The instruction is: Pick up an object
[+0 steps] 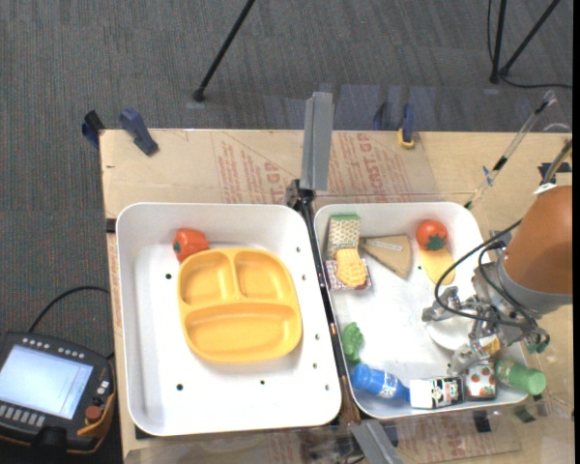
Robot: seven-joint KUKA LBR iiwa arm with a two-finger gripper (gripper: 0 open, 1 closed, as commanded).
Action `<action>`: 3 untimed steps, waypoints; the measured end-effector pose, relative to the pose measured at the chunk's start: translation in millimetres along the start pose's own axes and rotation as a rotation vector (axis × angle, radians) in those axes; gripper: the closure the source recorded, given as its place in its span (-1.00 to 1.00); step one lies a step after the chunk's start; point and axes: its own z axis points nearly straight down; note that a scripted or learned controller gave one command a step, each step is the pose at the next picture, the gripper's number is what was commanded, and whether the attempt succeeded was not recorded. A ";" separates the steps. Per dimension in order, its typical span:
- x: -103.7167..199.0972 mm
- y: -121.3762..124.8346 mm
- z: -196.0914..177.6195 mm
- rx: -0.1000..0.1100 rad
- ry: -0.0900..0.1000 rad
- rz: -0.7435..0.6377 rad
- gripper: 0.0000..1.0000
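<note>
Camera view: the gripper [483, 341] is lowered into the right bin [398, 213], just above the small carton [479, 381], presumably as its target; finger state cannot be told.

One camera, fixed high above the bench [222, 167] and tilted, looks down across both bins; the left bin [145, 356] and right bin [396, 211] lie side by side in the lower half of the frame (dark carpet [126, 46] fills the top); the view stands far enough back to take in the bench's rear edge; the arm [551, 245] enters at the right edge.
</note>
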 end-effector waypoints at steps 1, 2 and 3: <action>-78.1 -12.4 0.4 0.000 0.000 -0.212 -1.00; -11.1 -1.2 -5.7 0.011 -0.018 -0.271 -1.00; -16.1 0.8 -2.6 0.006 -0.010 -0.333 -1.00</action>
